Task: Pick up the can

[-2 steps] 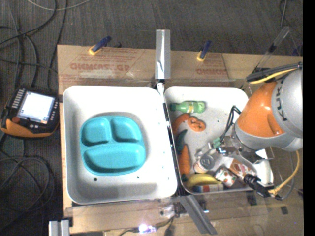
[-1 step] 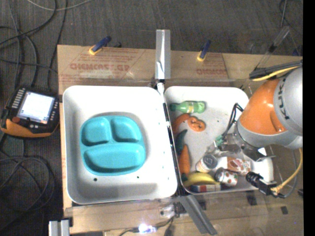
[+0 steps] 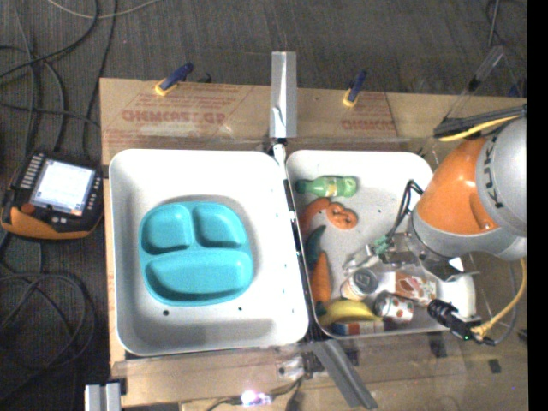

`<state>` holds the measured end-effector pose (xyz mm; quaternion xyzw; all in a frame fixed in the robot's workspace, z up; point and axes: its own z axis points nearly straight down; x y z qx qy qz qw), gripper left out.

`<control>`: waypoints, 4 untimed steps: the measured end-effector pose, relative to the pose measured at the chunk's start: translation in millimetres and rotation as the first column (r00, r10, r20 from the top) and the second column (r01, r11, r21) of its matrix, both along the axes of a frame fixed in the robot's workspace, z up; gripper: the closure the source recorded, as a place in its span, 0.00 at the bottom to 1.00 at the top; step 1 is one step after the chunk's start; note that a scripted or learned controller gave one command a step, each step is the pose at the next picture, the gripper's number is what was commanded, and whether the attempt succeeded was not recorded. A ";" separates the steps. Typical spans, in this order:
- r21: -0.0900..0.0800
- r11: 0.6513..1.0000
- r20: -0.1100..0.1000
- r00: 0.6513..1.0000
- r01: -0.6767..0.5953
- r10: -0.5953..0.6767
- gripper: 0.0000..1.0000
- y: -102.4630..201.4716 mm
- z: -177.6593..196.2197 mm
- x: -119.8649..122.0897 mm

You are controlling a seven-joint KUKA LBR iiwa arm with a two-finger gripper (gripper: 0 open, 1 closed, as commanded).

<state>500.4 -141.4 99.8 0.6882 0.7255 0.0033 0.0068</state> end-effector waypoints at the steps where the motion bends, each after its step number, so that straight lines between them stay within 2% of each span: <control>1: 0.001 1.000 -0.002 1.000 0.000 0.000 1.00 0.5 8.3 0.2; 2: 0.001 1.000 -0.002 1.000 0.000 0.000 0.00 0.4 8.0 0.0; 3: 0.001 1.000 -0.004 1.000 0.000 0.000 1.00 0.8 16.1 -0.1; 4: 0.001 1.000 -0.004 1.000 0.000 0.000 0.00 0.8 16.1 -0.1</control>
